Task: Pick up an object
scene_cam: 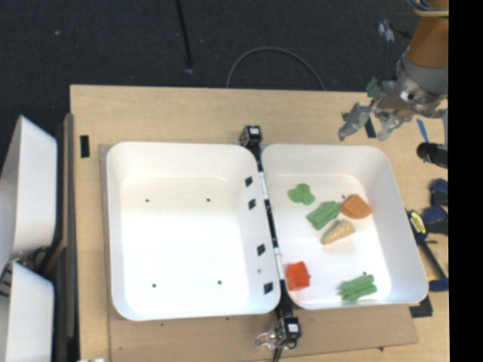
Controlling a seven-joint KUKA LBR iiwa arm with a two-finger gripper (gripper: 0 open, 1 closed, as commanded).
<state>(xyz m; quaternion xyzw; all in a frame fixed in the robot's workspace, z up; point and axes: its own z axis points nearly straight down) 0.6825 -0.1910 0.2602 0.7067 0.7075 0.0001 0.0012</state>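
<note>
The right bin [392, 179] holds several small objects: a green lump [301, 194], a green ridged piece [323, 214], an orange piece [356, 207], a beige wedge [338, 231], a red block [297, 275] and another green ridged piece [358, 287]. My gripper [364, 132] hangs above the bench just beyond the far rim of the right bin, up and to the right of the objects. Its fingers are spread open with nothing between them.
The left bin [121, 225] lies beside the right one, with black clips along the shared edge. Blue and yellow tools [434, 217] lie on the bench to the right of the right bin. White boxes [30, 194] stand at the far left.
</note>
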